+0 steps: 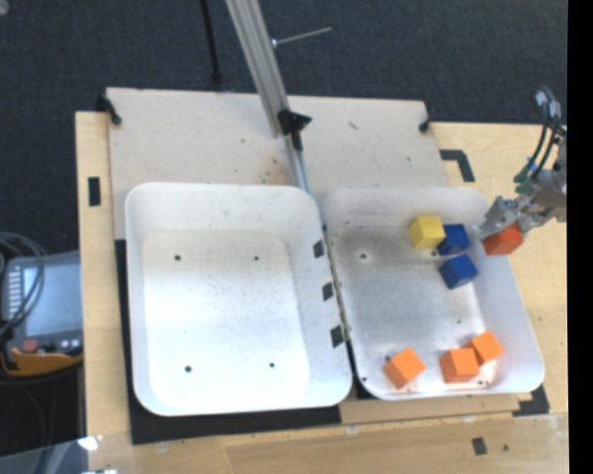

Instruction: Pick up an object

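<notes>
The gripper (pixel 506 227) hangs over the right white plastic bin's (pixel 376 294) far right rim, its fingers pinching a red-orange cube (pixel 503 240). The pale wooden bench (pixel 91 156) stands on dark carpet (pixel 79 38); a grey metal rail (pixel 259 52) slants overhead.

One fixed camera looks down at a slant from above the bench (pixel 94 265). It stands well back, taking in both white bins (pixel 227 294), left of the gripper (pixel 509 227).

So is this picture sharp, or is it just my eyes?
The camera view is soft all over: the blue blocks and orange blocks have fuzzy edges, lighting is flat with faint shadows, and the gripper at the right bin's rim is blurred.
</notes>
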`<state>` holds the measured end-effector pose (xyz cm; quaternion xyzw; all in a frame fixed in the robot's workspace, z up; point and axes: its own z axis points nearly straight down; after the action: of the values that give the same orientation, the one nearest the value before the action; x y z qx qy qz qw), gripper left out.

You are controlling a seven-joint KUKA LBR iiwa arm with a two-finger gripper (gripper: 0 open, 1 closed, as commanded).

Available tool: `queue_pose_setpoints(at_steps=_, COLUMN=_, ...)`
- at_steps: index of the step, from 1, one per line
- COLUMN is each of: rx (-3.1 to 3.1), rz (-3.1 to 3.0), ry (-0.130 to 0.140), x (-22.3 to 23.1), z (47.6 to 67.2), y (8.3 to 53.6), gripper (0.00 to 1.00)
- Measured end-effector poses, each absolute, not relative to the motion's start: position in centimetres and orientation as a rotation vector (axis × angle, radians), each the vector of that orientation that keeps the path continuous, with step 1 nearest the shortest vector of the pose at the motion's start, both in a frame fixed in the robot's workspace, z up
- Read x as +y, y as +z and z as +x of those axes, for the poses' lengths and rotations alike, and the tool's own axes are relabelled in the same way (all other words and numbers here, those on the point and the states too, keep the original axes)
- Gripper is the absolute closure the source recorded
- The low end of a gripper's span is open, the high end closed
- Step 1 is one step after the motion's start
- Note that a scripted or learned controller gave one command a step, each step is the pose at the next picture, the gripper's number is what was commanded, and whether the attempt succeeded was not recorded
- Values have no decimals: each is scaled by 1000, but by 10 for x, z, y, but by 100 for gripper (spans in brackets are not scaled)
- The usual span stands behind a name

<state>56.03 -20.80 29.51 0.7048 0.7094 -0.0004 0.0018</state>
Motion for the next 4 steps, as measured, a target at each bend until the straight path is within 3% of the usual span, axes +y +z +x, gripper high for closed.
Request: queue_pose_setpoints(at_steps=4, rx=2229, rz=2216, ry=-1, x=-11, z=532, y=269, gripper=100)
